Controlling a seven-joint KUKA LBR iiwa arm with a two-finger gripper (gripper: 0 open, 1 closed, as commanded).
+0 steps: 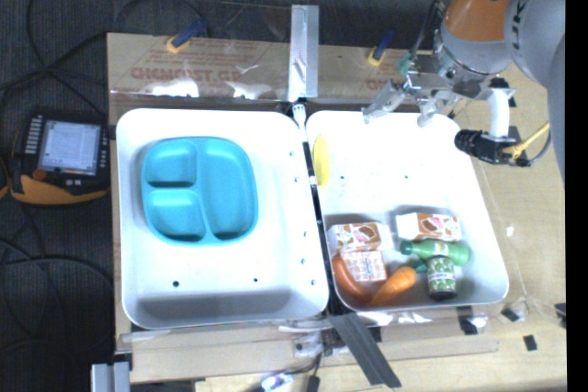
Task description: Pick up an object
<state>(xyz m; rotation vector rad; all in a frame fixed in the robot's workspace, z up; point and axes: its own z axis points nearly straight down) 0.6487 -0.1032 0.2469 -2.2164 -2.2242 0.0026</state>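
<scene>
Hovering pincer [402, 106] (open) — nothing held

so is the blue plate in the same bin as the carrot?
No. The blue plate lies in the left bin, while the carrot lies in the right bin with the other food items.

A blue three-compartment plastic tray [198, 188] is lying in the left white bin [138, 289]; a black handheld control pendant [62, 150] is resting on the dark floor beside the table [138, 60].
</scene>
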